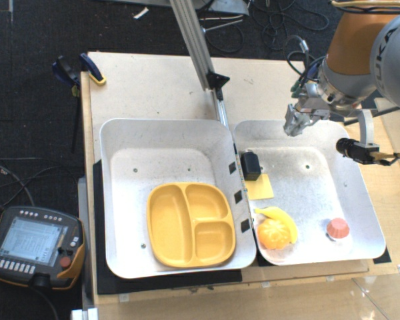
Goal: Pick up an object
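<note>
Gripper [295, 127] poised high over the right bin [360, 192].
Finger state unreadable; the orange [275, 234] at lower centre could roll from a grasp.

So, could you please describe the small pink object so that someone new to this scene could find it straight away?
Look at the right-hand white bin, the one without the yellow divided plate. Go to its near right corner: the small pink object lies there alone on the bin floor. Its neighbours, an orange fruit and a banana, lie apart to its left and are larger.

Arm [370, 39] cut off at right edge; teach pendant [33, 245] cropped left.
</note>
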Controlling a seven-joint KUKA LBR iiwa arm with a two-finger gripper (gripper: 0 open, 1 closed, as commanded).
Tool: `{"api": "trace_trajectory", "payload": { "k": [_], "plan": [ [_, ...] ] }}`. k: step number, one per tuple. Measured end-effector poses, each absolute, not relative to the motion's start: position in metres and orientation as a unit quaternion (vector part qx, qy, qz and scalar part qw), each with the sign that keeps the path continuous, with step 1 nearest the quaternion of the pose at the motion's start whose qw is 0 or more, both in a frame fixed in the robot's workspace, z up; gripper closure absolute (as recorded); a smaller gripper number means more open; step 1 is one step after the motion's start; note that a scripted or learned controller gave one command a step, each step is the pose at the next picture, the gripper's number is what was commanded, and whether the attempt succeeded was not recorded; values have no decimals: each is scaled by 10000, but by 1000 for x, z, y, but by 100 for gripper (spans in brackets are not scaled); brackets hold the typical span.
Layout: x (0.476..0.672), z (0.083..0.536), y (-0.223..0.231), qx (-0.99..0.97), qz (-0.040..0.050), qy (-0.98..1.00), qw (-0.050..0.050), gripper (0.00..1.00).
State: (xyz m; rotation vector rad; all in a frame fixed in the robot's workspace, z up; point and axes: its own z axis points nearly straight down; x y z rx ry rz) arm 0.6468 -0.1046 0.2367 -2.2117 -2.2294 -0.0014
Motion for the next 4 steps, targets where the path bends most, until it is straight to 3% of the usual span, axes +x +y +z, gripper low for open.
{"api": "trace_trajectory", "payload": {
  "k": [1,4],
  "plan": [
    [644,241,-58,-7044,-4,-7098,8,100],
    [611,245,98,-7037,-8,-7105,9,100]
  ]
}}
